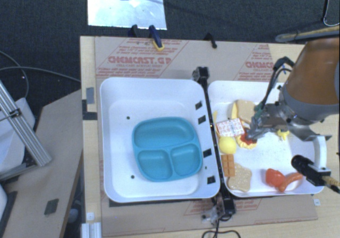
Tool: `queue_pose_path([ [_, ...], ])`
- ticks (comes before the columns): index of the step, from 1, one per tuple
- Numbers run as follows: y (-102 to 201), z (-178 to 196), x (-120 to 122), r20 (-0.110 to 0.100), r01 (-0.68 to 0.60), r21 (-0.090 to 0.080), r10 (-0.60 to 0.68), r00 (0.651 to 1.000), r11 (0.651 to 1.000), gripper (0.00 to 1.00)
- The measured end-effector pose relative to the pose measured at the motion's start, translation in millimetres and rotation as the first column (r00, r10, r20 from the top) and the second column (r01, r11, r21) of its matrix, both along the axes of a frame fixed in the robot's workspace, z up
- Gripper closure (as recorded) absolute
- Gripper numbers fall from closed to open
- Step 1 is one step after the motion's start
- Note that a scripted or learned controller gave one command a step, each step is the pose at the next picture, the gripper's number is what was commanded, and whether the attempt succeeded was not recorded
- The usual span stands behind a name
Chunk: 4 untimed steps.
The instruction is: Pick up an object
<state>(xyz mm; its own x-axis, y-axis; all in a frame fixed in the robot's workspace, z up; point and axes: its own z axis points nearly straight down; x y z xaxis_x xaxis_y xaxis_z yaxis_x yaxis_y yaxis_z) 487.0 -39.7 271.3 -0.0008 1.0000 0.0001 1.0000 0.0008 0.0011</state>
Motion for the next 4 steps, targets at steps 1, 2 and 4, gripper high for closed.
queue_pose_path([
  [1,85,-34,22,-0.002,-0.009,0.002,0.009,1.0,1.0,1.0],
  [2,23,-31,21,-0.001,0.002,-0.001,-0.002,1.0,1.0,1.0],
  [4,104,-77,29,-0.001,-0.006,0.001,0.006,1.0,1.0,1.0],
])
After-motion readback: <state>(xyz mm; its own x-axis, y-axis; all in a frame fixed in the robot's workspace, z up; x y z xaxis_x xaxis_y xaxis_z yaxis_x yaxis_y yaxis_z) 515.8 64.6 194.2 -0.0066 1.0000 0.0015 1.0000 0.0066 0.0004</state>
